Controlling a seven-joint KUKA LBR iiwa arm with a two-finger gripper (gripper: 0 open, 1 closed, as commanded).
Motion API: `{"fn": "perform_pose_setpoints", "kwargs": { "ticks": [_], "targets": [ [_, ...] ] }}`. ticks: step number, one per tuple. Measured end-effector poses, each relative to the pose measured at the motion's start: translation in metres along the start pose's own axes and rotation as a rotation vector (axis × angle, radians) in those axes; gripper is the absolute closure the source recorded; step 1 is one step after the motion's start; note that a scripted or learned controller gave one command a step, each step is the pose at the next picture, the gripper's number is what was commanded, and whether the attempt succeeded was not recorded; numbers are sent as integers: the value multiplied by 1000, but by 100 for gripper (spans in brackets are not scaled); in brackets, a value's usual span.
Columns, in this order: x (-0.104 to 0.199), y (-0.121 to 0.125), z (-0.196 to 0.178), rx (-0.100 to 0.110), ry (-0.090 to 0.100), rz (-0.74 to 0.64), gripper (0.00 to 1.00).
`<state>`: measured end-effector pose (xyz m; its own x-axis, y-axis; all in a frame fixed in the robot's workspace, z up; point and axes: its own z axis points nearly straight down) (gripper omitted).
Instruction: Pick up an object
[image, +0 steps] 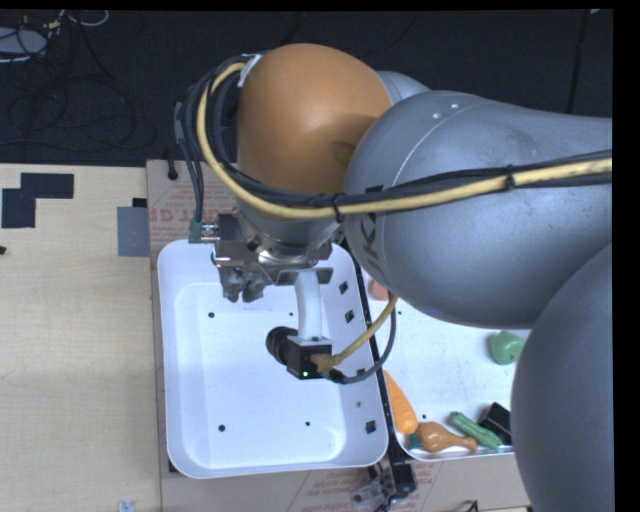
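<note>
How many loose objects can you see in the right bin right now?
5 visible: a green piece by the arm, then an orange carrot-like piece, a tan piece, a green stick and a black item in the near corner. The arm may hide more.

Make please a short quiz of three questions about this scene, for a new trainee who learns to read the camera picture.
1. True or false: the gripper hangs over the left bin.
2. Which bin holds the orange carrot? A) left bin B) right bin
3. Fill in: the round thing near the right bin's far side is coloured ____.

Key: 1 true. 2 B; the carrot lies at the right bin's near corner, beside a green stick and a black block. 3 green.
</note>
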<state>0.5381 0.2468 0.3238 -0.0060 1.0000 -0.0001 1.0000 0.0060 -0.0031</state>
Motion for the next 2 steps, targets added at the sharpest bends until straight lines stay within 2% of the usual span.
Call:
{"fn": "perform_pose_setpoints", "kwargs": {
  "ticks": [1, 2],
  "targets": [
    [-4, -3, 48, 5, -4, 6, 100],
    [-9, -26, 175, 15, -7, 6, 100]
  ]
}}
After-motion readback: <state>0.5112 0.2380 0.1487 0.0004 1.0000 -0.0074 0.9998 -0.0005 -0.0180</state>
